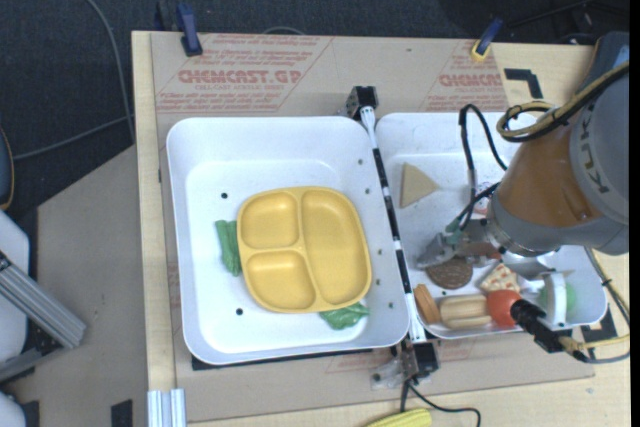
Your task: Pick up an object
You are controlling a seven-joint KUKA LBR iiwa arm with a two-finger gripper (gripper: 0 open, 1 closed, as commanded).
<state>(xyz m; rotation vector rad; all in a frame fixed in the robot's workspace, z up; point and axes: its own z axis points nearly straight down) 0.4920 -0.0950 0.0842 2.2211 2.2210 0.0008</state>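
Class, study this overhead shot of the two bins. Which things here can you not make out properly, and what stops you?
- Gripper: the arm's wrist covers most of it in the camera view, so its finger state is unclear.
- Brown round item: partly under the gripper; too small to identify.
- Green pieces beside the yellow tray: the tray overlaps them, hiding their shape.
- Right bin: the arm hides its far side.

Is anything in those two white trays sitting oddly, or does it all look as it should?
One oddity: the yellow divided plate in the left bin lies on top of green leafy pieces, which poke out from under its left edge and lower right edge. The toy food in the right bin is simply jumbled.
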